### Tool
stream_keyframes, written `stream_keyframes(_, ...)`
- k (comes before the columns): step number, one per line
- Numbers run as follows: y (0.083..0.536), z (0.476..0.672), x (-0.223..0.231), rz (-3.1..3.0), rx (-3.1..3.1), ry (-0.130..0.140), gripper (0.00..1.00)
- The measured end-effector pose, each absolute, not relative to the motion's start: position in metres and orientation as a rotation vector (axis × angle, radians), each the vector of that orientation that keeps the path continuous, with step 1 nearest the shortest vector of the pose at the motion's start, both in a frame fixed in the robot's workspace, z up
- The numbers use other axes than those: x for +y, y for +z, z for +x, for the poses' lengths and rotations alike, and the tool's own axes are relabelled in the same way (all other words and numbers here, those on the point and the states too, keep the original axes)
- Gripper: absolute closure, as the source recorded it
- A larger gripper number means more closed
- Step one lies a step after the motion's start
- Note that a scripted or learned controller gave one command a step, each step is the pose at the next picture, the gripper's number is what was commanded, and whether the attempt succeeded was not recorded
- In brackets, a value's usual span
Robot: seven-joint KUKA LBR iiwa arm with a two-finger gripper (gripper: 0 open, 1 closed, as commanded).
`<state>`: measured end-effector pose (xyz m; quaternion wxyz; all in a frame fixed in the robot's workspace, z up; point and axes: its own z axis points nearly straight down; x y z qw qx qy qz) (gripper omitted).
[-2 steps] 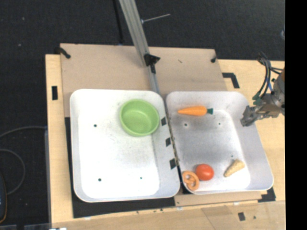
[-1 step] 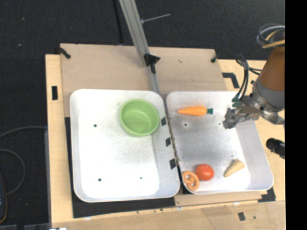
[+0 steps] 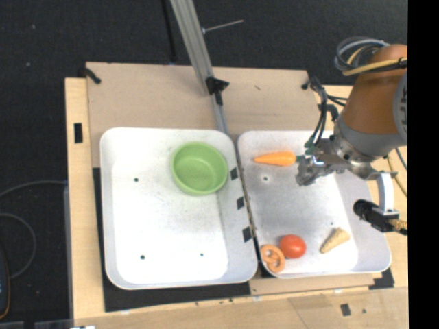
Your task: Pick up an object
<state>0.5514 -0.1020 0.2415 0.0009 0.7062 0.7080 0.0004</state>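
Over the right bin [image 3: 357,262], gripper [image 3: 306,170] finger state is indiscernible; carrot [image 3: 275,159] lies left-right, tip left.

Right bin [image 3: 357,259]: open middle floor; carrot [image 3: 275,159] at far left, tomato [image 3: 293,246], pretzel [image 3: 272,258] and wedge [image 3: 335,240] crowd near edge. Left bin [image 3: 123,266]: green bowl [image 3: 199,168] far right, rest open. Slanted pole [image 3: 195,40] blocks far centre.

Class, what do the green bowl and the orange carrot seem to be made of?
Green bowl: probably moulded plastic, with one even colour and a smooth, slightly matte surface. Carrot: likely a plastic toy, uniformly orange and smooth, though rubber or foam is possible.
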Motion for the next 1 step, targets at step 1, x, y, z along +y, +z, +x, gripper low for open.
stream_keyframes(1,0.2508,0.5483,-0.0474,2.218,2.225,0.002,1.00)
